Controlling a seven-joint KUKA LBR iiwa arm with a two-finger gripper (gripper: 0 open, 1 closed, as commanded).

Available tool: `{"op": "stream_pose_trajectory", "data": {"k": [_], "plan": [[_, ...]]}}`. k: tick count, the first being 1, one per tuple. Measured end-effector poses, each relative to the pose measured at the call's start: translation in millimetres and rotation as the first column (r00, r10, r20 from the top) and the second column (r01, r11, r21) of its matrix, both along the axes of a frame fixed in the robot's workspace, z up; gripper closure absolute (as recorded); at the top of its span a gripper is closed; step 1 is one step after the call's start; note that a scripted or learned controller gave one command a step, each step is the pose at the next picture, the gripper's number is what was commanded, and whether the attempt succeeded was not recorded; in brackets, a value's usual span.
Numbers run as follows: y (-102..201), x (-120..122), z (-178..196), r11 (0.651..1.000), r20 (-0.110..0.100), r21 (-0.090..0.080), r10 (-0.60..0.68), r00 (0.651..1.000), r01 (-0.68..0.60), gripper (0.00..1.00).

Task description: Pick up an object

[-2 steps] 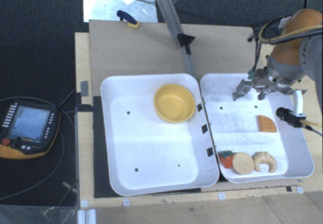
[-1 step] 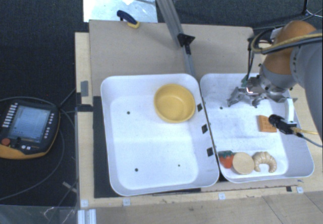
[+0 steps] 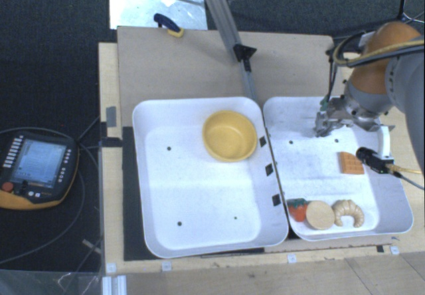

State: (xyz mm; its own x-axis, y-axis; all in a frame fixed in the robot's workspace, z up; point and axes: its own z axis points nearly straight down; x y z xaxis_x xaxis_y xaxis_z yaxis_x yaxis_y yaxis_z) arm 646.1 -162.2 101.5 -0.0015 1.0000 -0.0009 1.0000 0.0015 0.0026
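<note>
My gripper (image 3: pixel 323 129) hangs low over the upper middle of the right bin (image 3: pixel 292 154), fingers pointing down at bare bin floor. Nothing shows between them. An orange cracker-like square (image 3: pixel 350 163) lies a short way to the lower right of the gripper. Along the bin's front edge sit a red tomato-like piece (image 3: pixel 298 209), a tan round bun (image 3: pixel 319 215) and a croissant (image 3: pixel 349 212). A yellow bowl (image 3: pixel 230 135) rests in the upper right part of the left bin (image 3: pixel 159 181).
A black cable fitting (image 3: pixel 373 160) on the arm juts over the right bin beside the cracker. A metal pole (image 3: pixel 226 18) slants across the bench behind the bins. A teach pendant (image 3: pixel 34 167) lies on the floor at far left.
</note>
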Motion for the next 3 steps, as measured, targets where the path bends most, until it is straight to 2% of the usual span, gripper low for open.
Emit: {"op": "stream_pose_trajectory", "data": {"k": [1,2,3], "plan": [[5,6,46,1.000,0.002,0.000,0.000,1.000,0.000,1.00],[11,11,107,1.000,0.004,0.000,0.000,1.000,0.000,1.00],[11,11,123,1.000,0.000,0.001,-0.001,1.000,0.001,1.00]]}}
